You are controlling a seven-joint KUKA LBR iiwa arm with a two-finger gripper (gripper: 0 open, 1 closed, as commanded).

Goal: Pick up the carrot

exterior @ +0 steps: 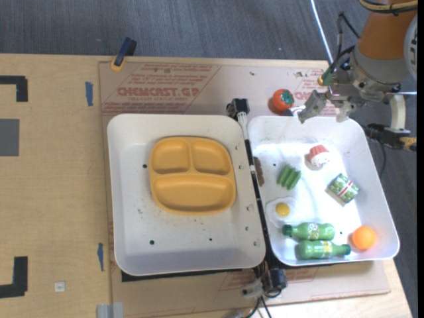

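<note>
One pass over the bench: logging the carrot (281,101) as sitting on the cardboard (165,88) outside both bins, at 11 o'clock off the right bin (315,194). Noting the gripper (326,111) as hanging over that bin's 12 o'clock rim, at 3 o'clock from the carrot and near it. Recording fingers (306,113) as spread apart, gripping nothing.

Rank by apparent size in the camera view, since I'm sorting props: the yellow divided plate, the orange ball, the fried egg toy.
1. Yellow divided plate, clearly largest.
2. and 3. Fried egg toy and orange ball look too alike to rank.
</note>
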